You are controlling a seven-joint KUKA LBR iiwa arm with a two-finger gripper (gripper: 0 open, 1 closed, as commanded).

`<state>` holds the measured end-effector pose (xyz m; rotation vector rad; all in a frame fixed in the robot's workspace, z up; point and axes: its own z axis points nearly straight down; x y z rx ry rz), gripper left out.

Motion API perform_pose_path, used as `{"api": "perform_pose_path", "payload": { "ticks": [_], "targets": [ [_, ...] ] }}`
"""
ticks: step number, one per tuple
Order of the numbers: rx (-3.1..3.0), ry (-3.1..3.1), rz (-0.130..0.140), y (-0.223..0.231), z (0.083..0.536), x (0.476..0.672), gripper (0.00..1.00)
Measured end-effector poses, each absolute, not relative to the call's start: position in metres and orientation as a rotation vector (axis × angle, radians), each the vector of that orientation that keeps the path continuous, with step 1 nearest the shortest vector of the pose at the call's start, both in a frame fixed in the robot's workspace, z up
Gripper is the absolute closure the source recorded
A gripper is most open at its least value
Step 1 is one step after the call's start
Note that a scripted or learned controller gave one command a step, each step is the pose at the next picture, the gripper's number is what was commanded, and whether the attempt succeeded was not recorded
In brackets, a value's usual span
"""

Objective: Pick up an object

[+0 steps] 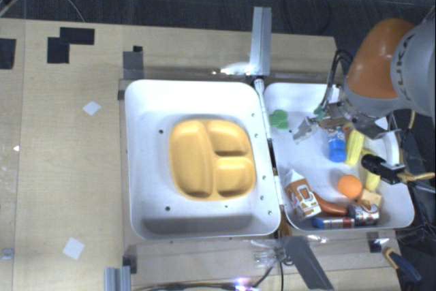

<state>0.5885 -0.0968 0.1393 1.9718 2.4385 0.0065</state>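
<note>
My gripper [308,129] hangs low over the upper part of the right bin [300,97], reaching in from the right under the orange-banded wrist. Just left of it lies a small green object [278,119]. Right below the wrist sit a blue object [336,147] and a yellow corn-like piece [355,146]. Farther toward the front are an orange ball [349,186], a brown-and-white carton [302,195], a red sausage-shaped piece [328,205] and a tan block [372,200]. Nothing shows in the gripper's grasp.
The left bin [146,146] holds a yellow divided tray [210,157]. A metal post [261,44] stands behind the seam between the bins. A dark pen-like item [338,220] lies along the right bin's front wall.
</note>
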Motion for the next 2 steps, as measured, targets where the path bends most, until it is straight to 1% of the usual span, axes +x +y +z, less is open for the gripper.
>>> {"api": "perform_pose_path", "payload": {
  "ticks": [1,2],
  "targets": [
    [1.861,2.523,0.008,-0.069,0.187,0.576,0.0],
    [1.663,2.653,0.006,-0.154,0.089,0.555,0.0]
  ]
}}
